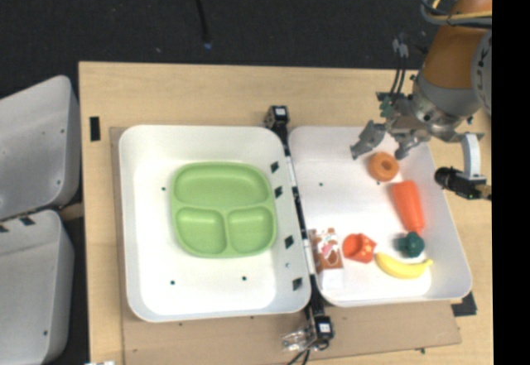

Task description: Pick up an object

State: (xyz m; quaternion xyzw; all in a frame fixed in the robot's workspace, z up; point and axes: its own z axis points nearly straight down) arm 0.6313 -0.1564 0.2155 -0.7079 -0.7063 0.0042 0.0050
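Note:
My gripper [386, 145] hangs over the far part of the right bin [348, 181], open, its two fingers spread wide apart. Just in front of it, a small round orange piece [383, 165] lies on the bin floor, with nothing held between the fingers. Nearer along the right side lie an orange carrot [407, 204], a dark green ball [410, 244], a yellow banana [403, 266], a red piece [358, 247] and a small printed carton [329, 250].
The left bin [145, 272] holds a green divided plate [223, 208]. A ridge of clips [291, 206] separates the two bins. The grey arm with its orange band [451, 57] enters from the upper right. White chairs [33, 189] stand left of the bench.

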